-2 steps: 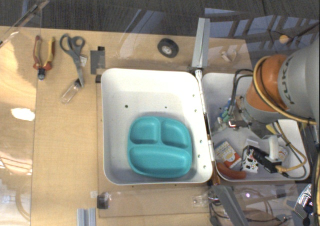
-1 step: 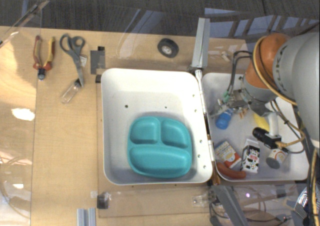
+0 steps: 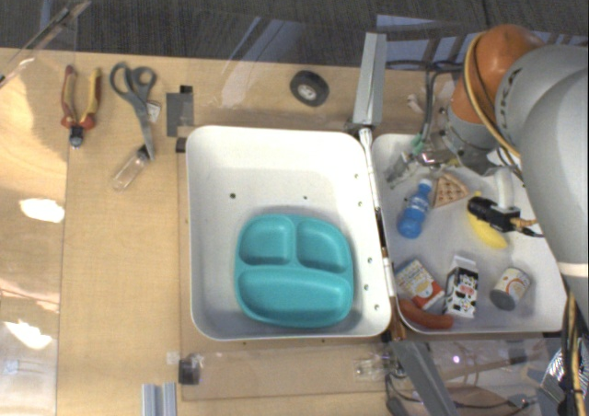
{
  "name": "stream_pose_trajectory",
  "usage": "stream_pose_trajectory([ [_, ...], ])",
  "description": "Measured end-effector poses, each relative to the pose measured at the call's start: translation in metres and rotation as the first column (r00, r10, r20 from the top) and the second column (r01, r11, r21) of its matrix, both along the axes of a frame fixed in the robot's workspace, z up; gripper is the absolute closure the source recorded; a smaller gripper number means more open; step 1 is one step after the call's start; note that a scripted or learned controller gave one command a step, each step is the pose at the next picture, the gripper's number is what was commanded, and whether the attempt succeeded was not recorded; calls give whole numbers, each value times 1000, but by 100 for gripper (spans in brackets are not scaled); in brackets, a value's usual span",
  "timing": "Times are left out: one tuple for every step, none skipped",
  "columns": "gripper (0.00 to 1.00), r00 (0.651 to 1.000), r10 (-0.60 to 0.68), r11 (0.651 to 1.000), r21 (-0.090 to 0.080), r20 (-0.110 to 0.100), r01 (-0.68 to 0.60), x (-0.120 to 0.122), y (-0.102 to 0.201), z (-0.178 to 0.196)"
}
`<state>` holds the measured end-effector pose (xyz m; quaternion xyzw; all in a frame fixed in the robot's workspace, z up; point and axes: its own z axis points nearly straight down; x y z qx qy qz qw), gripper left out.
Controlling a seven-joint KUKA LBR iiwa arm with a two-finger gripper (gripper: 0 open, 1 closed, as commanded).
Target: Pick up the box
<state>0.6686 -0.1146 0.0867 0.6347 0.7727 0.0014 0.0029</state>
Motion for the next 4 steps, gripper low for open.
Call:
stream_pose_trajectory([
  [0, 980, 198, 980, -1, 1, -198, -41, -29, 64],
  [0, 937, 348, 937, -2, 2, -348, -106, 4, 101],
  [0, 991, 135, 991, 1, 1, -135, -157, 12, 66],
  [0, 999, 32, 999, -2, 11, -32, -176, 23, 15],
])
